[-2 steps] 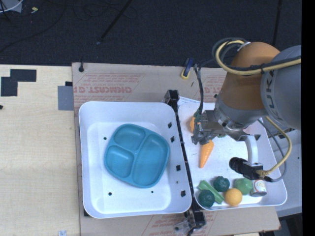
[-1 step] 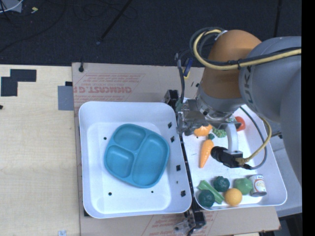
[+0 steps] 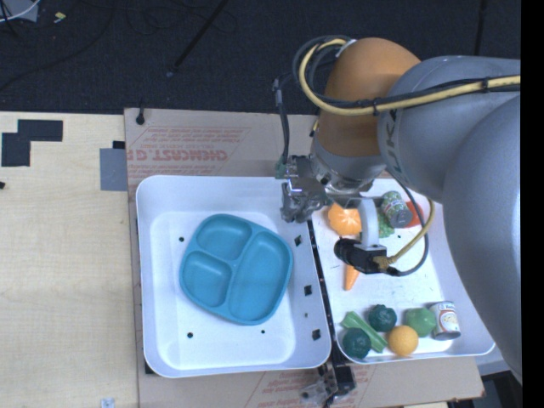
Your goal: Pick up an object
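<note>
Gripper (image 3: 296, 201) hangs at mid-frame over the left edge of the right bin (image 3: 429, 272); I cannot tell whether it is open or closed. Closest candidate is the orange toy fruit (image 3: 343, 219), just right of it in that bin, with the toy carrot (image 3: 350, 276) below, pointing down-frame.

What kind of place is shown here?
Probably a robotics lab: a robot arm reaches over two white bins on a bench, one holding toy food, and loose cables lie on the dark floor behind.
</note>
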Robot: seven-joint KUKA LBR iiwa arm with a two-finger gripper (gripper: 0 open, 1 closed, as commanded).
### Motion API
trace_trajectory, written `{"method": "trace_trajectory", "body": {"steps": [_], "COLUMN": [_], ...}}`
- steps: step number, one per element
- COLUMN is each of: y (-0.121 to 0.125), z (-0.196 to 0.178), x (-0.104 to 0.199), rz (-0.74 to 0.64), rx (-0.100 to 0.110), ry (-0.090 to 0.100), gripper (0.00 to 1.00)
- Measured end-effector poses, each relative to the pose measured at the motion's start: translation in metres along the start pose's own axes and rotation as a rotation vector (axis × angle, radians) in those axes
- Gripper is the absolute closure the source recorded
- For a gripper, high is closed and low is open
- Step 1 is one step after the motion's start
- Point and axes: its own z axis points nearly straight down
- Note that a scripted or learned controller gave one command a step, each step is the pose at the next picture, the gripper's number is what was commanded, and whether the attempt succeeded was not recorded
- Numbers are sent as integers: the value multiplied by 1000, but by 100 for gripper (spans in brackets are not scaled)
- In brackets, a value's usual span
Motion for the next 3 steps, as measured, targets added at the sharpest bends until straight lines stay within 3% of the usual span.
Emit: {"method": "trace_trajectory", "body": {"steps": [1, 2, 3], "y": [24, 31, 22], "z": [18, 5, -2], "x": [11, 19, 15], "rz": [-2, 1, 3], "rx": [0, 0, 2], "ry": [-2, -1, -2], "gripper": [100, 100, 100]}}
